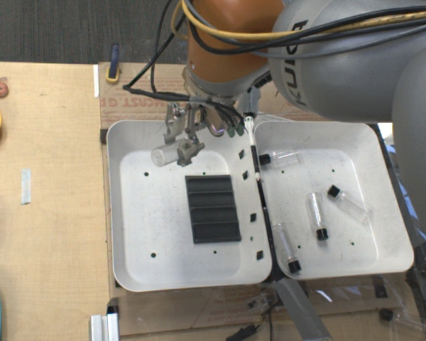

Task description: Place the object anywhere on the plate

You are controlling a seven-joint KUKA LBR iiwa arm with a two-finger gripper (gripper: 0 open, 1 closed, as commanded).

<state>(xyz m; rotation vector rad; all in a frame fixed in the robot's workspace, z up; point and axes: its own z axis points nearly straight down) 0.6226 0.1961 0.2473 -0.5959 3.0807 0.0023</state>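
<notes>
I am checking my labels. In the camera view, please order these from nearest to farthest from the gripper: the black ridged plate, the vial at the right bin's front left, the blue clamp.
From the gripper:
1. Black ridged plate, just below it, middle of the left bin.
2. Blue clamp, on the bench, up and left.
3. Vial, front left of the right bin.

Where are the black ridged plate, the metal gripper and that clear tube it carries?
Black ridged plate (213,209), camera view, centre ridge.
Metal gripper (187,148), camera view, between fingertips.
Clear tube (165,154), camera view, its body, between the fingers.

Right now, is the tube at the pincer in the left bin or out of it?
In: the tube lies over the left bin's back corner, at the pincer, short of the black ridged plate.
</notes>
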